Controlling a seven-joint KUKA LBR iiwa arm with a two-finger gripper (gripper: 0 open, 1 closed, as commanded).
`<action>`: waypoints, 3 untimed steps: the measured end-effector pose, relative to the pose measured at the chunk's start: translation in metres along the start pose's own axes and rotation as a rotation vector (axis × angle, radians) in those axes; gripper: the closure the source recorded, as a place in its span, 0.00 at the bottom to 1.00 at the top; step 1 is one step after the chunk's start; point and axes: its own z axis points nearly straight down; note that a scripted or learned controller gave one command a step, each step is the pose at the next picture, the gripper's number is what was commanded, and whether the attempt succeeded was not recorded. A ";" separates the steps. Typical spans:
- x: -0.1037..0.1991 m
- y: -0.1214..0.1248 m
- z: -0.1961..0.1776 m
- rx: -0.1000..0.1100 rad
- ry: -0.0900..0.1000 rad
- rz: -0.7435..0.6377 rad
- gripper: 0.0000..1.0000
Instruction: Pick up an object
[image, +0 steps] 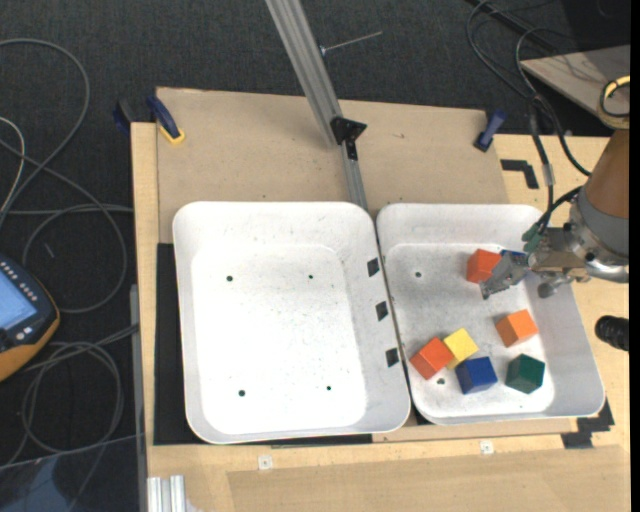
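Note:
Several coloured blocks lie in the right bin (560, 400). An orange-red block (483, 265) sits toward the back, and an orange block (516, 326) lies mid-right. Along the front are a red-orange block (433, 356), a yellow block (461, 345), a blue block (477, 374) and a green block (525, 373). My gripper (521, 284) hangs over the right bin's back right area, just right of the orange-red block and above the orange one. Its fingers stand open with nothing between them.
The left bin (200, 300) lies beside the right one, with a raised divider edge (382, 300) between them. A slanted metal pole (320, 80) rises from the back of the bench. Blue clamps (166, 120) hold the board corners.

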 end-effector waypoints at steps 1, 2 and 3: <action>-0.001 0.007 0.046 0.000 0.000 -0.001 0.00; -0.006 -0.001 0.094 0.002 0.001 0.001 0.00; -0.006 0.002 0.080 -0.008 -0.001 -0.001 1.00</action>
